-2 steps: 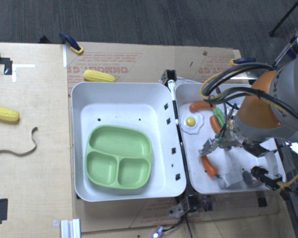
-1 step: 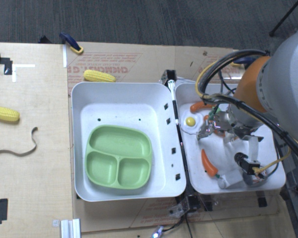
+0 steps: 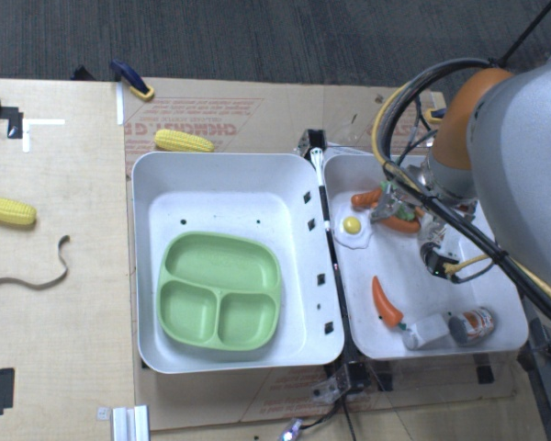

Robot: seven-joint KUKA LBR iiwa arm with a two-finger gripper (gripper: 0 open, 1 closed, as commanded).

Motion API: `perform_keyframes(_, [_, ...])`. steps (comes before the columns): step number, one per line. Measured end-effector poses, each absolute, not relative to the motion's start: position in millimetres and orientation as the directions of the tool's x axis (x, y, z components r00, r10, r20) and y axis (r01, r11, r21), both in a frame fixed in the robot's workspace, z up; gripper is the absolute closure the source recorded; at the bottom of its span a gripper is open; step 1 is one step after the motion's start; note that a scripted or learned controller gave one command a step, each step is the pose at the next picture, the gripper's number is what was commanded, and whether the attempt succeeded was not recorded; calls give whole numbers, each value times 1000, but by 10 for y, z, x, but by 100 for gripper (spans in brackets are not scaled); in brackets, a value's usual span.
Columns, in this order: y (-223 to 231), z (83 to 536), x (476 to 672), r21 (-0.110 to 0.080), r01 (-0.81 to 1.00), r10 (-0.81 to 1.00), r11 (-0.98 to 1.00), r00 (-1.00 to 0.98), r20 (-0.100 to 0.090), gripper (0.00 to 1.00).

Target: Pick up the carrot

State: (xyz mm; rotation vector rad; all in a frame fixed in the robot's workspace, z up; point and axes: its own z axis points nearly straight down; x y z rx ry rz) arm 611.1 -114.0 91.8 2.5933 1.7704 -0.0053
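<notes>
An orange carrot (image 3: 365,197) lies in the far part of the right bin (image 3: 496,338). Its left end pokes out from under my gripper (image 3: 389,206), and another orange stretch shows on the gripper's right side. The gripper hangs low over the carrot's middle and hides that part. I cannot see whether the carrot is gripped. The grey arm with its orange band (image 3: 459,122) reaches in from the right and covers the bin's far right corner.
A toy fried egg (image 3: 352,228) sits just left of the gripper. A red-orange pepper (image 3: 385,302) and a small bottle (image 3: 452,326) lie near the bin's front wall. The left bin (image 3: 156,177) holds a green divided plate (image 3: 220,290). Yellow corn cobs (image 3: 183,141) (image 3: 7,210) rest outside the bins.
</notes>
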Motion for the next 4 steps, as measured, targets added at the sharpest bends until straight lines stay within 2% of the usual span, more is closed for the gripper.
perform_keyframes(1, [-1548, 909, 6519, -58, 640, 642, -766, 767, -15, 0])
perform_keyframes(2, [-1720, 894, 6412, -56, 384, 385, -922, 923, -2, 0])
perform_keyframes(3, [-1794, 900, 6084, -60, 366, 366, -929, 931, 16, 0])
perform_keyframes(4, [-1143, 910, 5604, -3, 464, 464, -886, 886, -3, 0])
